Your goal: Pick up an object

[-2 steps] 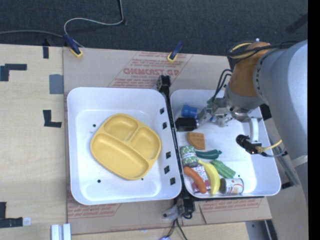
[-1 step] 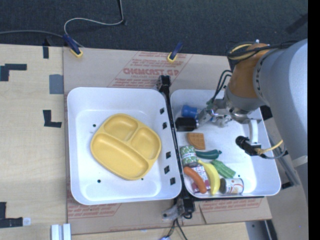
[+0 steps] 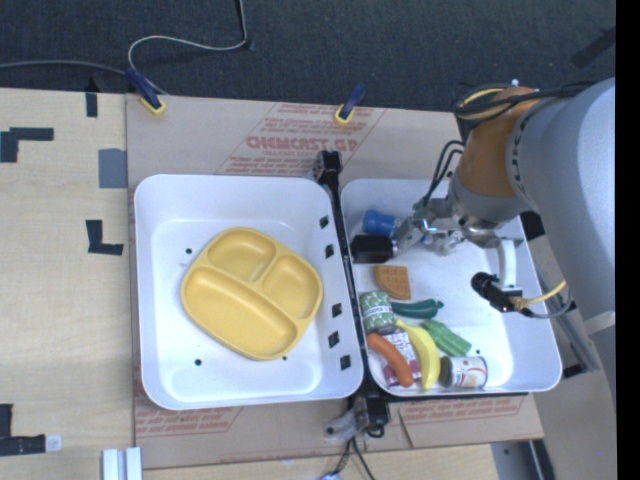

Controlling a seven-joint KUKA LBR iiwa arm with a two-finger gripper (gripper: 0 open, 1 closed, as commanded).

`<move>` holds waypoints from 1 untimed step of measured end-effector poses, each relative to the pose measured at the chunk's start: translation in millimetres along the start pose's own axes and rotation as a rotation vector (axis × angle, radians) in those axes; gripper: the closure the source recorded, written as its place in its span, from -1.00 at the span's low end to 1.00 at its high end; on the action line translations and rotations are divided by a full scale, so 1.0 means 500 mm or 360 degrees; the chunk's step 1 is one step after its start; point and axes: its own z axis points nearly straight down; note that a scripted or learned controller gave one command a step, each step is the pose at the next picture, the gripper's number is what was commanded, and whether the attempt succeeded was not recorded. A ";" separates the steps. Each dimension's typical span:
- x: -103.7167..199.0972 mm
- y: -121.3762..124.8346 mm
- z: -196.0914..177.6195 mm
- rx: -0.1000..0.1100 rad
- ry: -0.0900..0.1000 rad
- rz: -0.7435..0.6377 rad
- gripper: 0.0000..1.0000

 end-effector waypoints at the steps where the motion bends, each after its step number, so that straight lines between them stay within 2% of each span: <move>1: 0.001 -0.002 -0.001 -0.0001 -0.0002 0.0001 -1.00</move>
